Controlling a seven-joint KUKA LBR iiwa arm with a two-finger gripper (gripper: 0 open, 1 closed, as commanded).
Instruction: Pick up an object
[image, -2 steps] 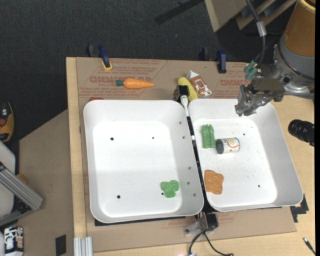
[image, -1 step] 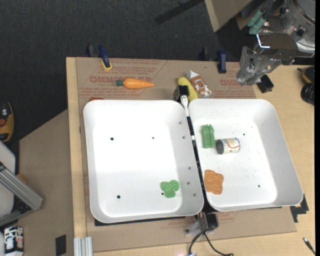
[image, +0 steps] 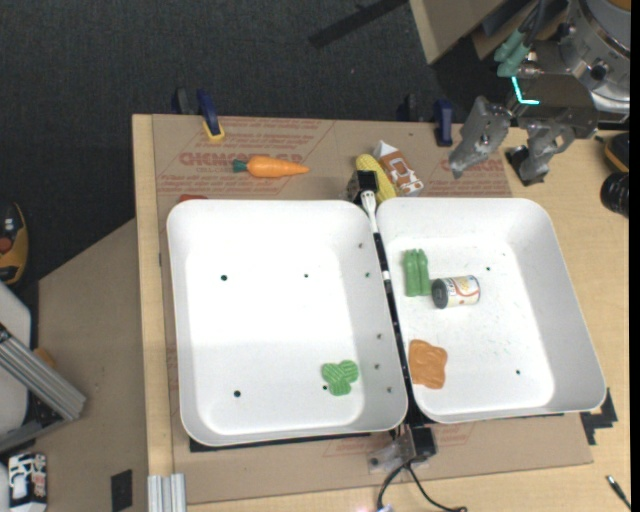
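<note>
Dark carpet surrounds the tabletop (image: 150, 300), cardboard-covered, bearing two white bins. Hand (image: 500, 155) hovers above the far edge of the right bin (image: 560, 300), fingers spread, nothing between them. Below the hand, inside that bin: small can (image: 457, 292) on its side, green block (image: 416, 272) just beside it, orange piece (image: 428, 364) nearer the front rim. Well off to the hand's side, left bin (image: 200, 330) holds a green leafy item (image: 340, 376). Carrot (image: 272, 168) and corn cob (image: 372, 172) lie on cardboard behind the bins.
</note>
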